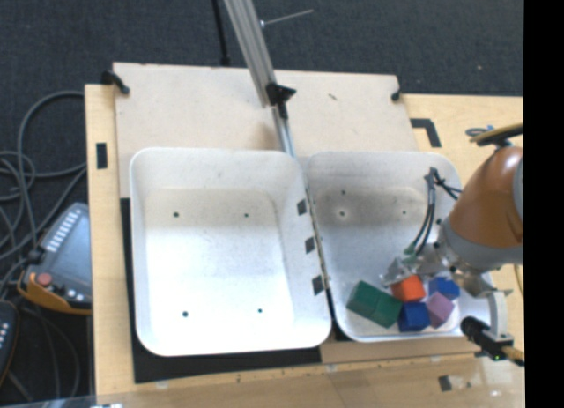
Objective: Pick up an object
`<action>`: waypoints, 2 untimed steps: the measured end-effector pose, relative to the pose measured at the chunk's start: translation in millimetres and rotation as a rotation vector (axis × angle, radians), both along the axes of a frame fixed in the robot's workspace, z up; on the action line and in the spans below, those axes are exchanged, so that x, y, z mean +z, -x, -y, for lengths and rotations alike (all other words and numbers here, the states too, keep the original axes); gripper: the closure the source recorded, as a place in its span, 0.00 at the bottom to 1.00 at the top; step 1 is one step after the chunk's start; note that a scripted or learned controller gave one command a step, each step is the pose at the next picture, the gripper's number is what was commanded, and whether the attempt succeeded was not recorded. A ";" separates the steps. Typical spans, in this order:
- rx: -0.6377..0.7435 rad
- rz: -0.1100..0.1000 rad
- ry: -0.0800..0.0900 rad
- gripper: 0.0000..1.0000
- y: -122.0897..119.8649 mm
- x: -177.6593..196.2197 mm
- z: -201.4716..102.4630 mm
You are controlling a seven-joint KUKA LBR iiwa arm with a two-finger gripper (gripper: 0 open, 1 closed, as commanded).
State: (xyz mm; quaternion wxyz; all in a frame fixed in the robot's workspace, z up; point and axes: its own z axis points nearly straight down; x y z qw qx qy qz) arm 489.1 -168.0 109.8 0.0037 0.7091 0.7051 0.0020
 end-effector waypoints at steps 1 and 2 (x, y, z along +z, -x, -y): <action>0.013 0.000 -0.002 1.00 -36.6 -11.0 -67.7; 0.016 0.001 -0.005 1.00 -79.8 123.2 -182.0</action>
